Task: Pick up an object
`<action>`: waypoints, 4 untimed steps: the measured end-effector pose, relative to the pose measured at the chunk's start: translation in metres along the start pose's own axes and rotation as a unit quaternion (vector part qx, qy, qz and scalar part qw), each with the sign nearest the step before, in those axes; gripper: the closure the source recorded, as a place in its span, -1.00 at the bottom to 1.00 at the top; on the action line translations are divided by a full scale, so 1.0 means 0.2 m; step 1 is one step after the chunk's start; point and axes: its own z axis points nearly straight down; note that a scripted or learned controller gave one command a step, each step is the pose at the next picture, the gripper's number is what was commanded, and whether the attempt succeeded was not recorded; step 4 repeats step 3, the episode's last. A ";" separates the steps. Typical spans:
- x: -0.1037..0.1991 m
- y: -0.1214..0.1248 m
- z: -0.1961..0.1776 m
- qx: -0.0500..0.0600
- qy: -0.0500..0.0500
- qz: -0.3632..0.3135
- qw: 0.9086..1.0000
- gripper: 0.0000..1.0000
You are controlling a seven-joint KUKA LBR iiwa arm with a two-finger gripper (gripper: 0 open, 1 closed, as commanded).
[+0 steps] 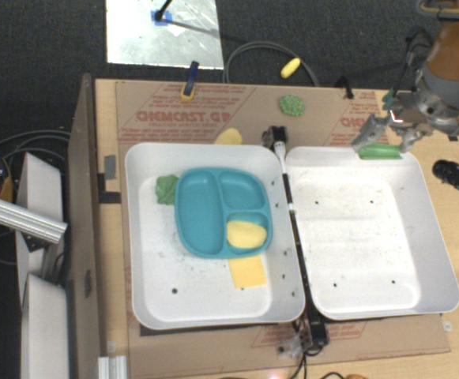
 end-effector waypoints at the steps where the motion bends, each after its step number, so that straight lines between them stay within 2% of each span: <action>1: -0.03 0.01 0.90 0.008 0.002 0.001 1.000 -1.00; 2: -0.04 0.04 0.80 -0.001 0.000 0.001 1.000 1.00; 3: 0.45 -0.15 0.42 -0.003 0.003 -0.005 1.000 1.00; 4: 0.45 -0.15 0.42 -0.003 0.003 -0.005 1.000 1.00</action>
